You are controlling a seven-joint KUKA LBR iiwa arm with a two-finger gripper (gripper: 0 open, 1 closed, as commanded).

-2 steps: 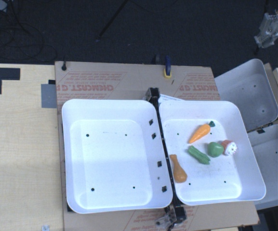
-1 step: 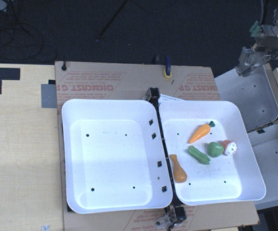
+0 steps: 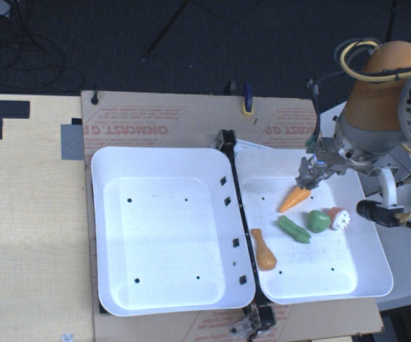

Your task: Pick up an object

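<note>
Gripper: the two-finger gripper [image 3: 310,179] hangs low in the right bin [image 3: 367,280], at the end of the grey arm with the orange band [image 3: 383,84], which enters from the right. Its dark tip sits right at the thick upper end of the toy carrot; at this slant one cannot tell whether it is spread or closed, or whether it grips the carrot.

Toy carrot: the orange carrot [image 3: 294,199] lies tilted in the right bin, thick end up and to the right under the gripper, pointed end down and to the left.

Nearby objects: a green pod-shaped toy vegetable [image 3: 293,229] lies just below the carrot. Beside it to the right is a round green piece [image 3: 318,221] touching a small red-and-white piece [image 3: 339,219]. Lower left, near the divider, lies an orange, pear-shaped toy [image 3: 263,250] with a narrow neck.

Left bin: the white left bin [image 3: 105,191] adjoins the right one, joined by black clips [image 3: 235,212].

Writing: the cardboard sheet [image 3: 155,123] under both bins carries red printing, upside down and too blurred to make out with certainty.

Surroundings: a pale wooden bench [image 3: 27,226] with dark rectangular marks on the left; dark floor with cables behind.
</note>
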